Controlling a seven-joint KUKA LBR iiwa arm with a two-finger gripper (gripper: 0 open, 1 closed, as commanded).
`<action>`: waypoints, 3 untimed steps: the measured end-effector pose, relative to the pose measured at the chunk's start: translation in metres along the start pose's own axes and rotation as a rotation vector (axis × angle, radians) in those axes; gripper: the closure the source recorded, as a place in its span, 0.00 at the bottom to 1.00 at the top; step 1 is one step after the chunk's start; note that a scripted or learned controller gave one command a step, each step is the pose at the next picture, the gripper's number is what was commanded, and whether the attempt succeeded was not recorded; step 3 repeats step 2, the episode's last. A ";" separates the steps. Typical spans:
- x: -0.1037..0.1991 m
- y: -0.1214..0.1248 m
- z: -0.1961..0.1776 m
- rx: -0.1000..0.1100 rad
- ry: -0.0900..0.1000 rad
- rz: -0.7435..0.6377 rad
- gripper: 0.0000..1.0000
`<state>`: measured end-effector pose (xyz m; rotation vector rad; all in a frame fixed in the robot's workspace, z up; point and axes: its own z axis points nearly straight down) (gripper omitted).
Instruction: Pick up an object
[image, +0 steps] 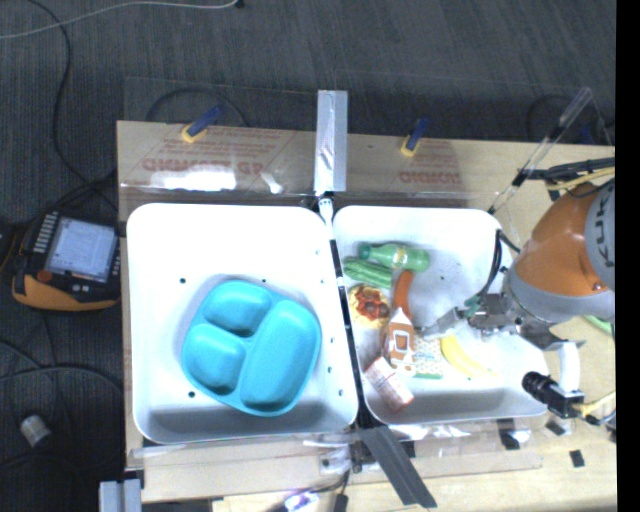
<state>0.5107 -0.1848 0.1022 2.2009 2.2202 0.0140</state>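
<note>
On the bench (200, 150), the left bin (160, 240) holds a blue sectioned plate (252, 345), just left of the divider between the two bins. Right of that divider, the right bin (450, 225) holds a green bottle (393, 258) at its far end, an orange carrot-like piece (402, 290), a small carton (399, 342) and a yellow banana (462, 355). The pincer (470, 315) hangs over the bin's right part just above the banana; how far it is open I cannot tell.

Grey arm (560, 270), orange-banded, low from the right, wrist angled leftward.
</note>
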 end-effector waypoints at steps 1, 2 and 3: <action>0.030 -0.018 0.007 -0.012 -0.008 -0.025 0.00; 0.032 -0.014 -0.007 -0.020 -0.004 -0.028 1.00; 0.032 -0.014 -0.007 -0.020 -0.004 -0.028 1.00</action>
